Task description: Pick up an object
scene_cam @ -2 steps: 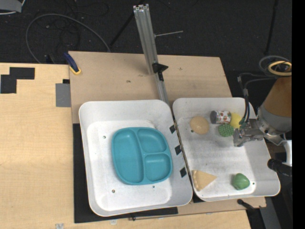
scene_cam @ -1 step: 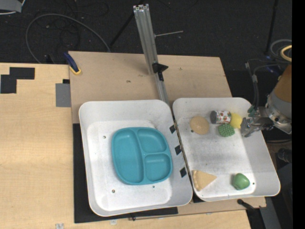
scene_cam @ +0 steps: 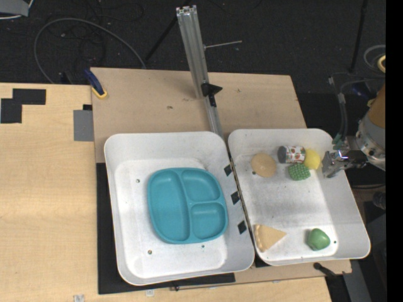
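Your gripper [scene_cam: 335, 163] at the right bin's [scene_cam: 291, 200] right rim, grasp state impossible to tell, yellow ball [scene_cam: 313, 158] just beside it, green bumpy ball [scene_cam: 300, 172] adjacent.

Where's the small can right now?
The small can lies on its side near the far edge of the right bin, between the tan round piece and the yellow ball.
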Motion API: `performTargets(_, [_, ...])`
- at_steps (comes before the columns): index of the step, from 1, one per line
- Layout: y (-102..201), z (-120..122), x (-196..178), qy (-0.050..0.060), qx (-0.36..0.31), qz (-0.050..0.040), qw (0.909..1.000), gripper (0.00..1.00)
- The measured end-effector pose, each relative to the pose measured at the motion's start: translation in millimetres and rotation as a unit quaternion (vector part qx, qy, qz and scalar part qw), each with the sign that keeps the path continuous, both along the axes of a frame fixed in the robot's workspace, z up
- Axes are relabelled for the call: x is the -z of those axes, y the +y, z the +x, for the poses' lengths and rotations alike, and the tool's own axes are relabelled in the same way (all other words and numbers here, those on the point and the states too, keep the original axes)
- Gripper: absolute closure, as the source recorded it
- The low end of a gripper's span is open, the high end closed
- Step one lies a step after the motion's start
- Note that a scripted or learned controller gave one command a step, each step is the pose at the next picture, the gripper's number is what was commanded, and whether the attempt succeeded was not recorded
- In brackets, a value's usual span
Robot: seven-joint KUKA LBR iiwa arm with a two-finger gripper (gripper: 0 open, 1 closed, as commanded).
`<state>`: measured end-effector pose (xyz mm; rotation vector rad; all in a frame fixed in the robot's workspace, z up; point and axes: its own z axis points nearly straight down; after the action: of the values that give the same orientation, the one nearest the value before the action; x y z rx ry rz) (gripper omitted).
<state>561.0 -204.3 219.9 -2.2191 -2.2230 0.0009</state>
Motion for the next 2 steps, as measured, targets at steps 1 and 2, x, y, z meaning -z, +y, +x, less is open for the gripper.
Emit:
performTargets(1, [48,-6,-10,0.001,0.000,0.0009,1.0000,1.00])
performTargets(2, [101,-16,-15,0.002,-0.001,0.0011,1.0000,1.00])
